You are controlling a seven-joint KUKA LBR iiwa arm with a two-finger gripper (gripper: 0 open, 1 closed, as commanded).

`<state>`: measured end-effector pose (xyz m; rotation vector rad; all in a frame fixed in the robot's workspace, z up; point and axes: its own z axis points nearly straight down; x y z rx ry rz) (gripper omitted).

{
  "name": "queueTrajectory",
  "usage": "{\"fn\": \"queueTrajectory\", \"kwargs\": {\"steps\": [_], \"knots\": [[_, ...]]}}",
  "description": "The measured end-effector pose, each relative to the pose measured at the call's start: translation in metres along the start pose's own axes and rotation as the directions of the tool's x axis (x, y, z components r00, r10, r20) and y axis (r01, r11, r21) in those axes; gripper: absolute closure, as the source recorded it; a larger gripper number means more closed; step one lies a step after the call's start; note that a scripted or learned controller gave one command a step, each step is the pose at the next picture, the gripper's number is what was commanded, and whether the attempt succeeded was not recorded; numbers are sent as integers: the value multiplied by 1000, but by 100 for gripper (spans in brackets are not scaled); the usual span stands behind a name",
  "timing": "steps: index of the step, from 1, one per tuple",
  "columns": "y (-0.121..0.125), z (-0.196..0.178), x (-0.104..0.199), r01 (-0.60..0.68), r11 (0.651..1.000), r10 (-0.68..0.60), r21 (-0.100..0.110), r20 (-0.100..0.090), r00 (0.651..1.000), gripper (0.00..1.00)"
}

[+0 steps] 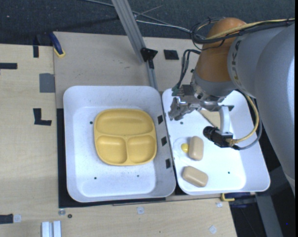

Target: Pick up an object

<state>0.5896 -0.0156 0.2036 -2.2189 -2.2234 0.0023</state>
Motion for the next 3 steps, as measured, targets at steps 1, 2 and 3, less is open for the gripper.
{"fn": "queueTrajectory", "kwargs": {"steps": [1, 2, 3], "knots": [[12, 0, 60, 4, 1000, -4, 0, -1, 1000, 100], [36, -8, 102, 2, 1000, -2, -1, -1, 1000, 100], [35, -8, 100, 1, 1000, -1, 0, 0, 1000, 0]]}}
